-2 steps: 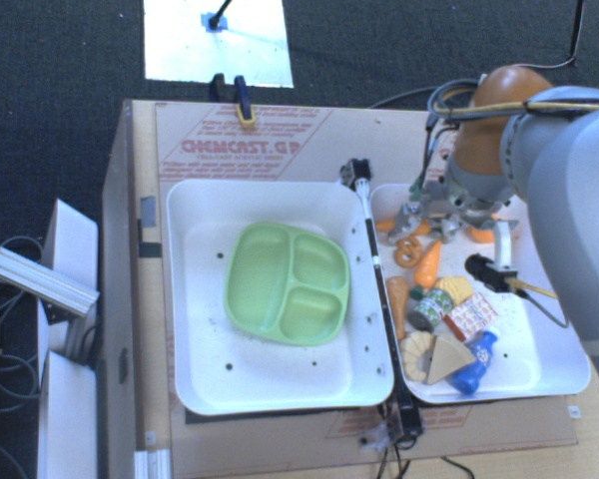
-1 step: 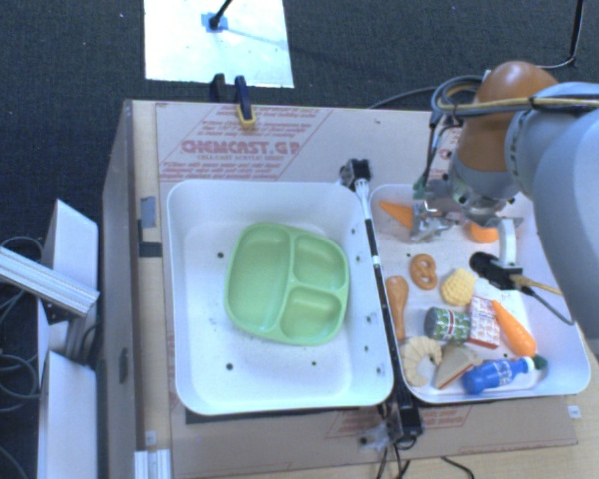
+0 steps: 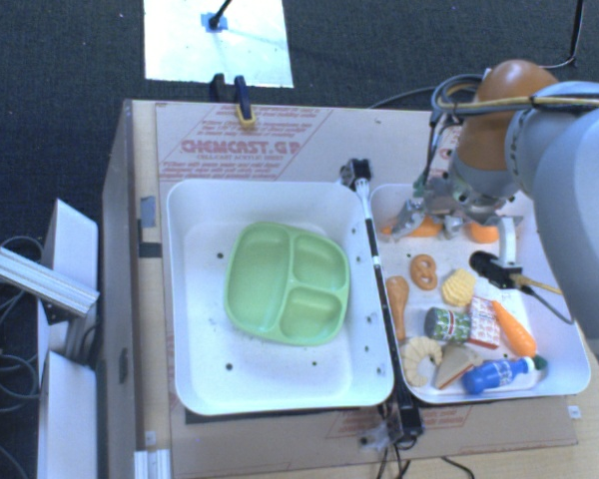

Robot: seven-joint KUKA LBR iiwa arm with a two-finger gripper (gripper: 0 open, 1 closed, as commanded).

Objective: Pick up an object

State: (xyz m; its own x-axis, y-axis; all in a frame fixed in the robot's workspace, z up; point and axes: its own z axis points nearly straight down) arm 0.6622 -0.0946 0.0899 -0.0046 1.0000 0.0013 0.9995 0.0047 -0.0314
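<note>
My gripper [image 3: 441,216] hangs low over the far end of the right bin [image 3: 569,372], just above an orange piece [image 3: 419,229] there; how it stands I cannot tell, and nothing shows held. These look like light, hard plastic toy foods, slick and apt to roll, so I'd pinch across a narrow middle. The pretzel [image 3: 423,270] lies just beside. The pile is crowded; the left bin [image 3: 195,367] bears 1 green tray [image 3: 287,282].
</note>
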